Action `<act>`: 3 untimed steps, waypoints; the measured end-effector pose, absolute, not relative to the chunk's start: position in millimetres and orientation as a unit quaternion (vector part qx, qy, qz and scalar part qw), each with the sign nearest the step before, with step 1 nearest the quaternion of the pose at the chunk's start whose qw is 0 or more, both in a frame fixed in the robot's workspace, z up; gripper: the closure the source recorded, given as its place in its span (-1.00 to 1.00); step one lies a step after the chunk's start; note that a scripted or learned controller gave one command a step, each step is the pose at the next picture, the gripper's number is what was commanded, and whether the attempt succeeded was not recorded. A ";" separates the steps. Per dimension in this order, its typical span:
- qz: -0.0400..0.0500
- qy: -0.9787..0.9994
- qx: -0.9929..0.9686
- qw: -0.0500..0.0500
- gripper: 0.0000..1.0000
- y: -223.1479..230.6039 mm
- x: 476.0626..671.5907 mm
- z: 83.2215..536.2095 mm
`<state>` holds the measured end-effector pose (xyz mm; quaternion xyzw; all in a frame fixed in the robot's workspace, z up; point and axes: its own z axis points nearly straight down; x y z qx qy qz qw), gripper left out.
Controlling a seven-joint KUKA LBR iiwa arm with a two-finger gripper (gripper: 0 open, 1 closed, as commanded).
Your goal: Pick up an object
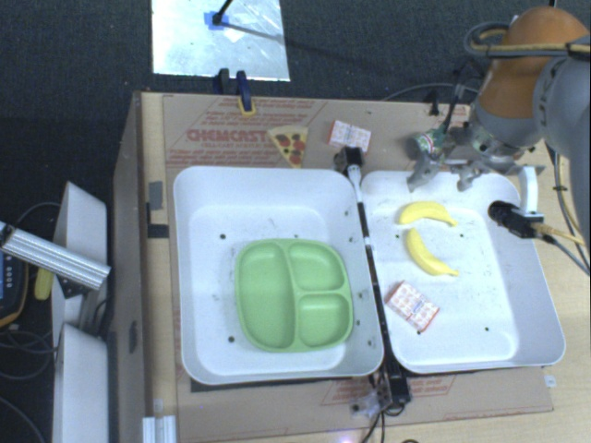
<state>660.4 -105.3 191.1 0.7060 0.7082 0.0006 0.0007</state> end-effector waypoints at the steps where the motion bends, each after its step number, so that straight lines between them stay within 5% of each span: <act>1: -0.001 0.708 0.707 -0.001 -1.00 -100.8 635.7 87.4; 2: 0.001 0.708 0.706 0.002 1.00 -101.1 637.8 99.9; 3: 0.001 0.708 0.706 0.002 -1.00 -101.1 637.7 99.8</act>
